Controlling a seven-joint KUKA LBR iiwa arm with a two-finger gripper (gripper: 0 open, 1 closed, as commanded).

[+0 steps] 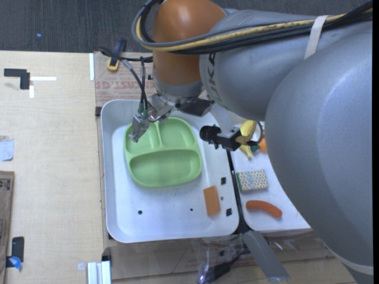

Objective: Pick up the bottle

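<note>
Camera view, over the bench: the claw point(137, 129) hangs low over the 10 o'clock rim of a green divided plate point(166, 170). We cannot tell whether it is released or clenched, and nothing shows in its grip. The plate fills the 12 o'clock half of the left bin point(148, 223), so this station reads to us as a probe at the plate's edge, not a reach for the task's thing. At 4 o'clock from the claw an orange block point(211, 201) lies flat near the divider between the bins. Farther out, in the right bin point(260, 223), a speckled sponge point(253, 181) rests with a red sausage-shaped piece point(263, 208) at its 5 o'clock. We can pick out no bottle with certainty. A yellow object point(249, 130) at 3 o'clock, half hidden beneath the grey arm point(308, 129), is our best guess, and it lies well apart from the claw. We judge the arm must cross over before any grasp.
</note>
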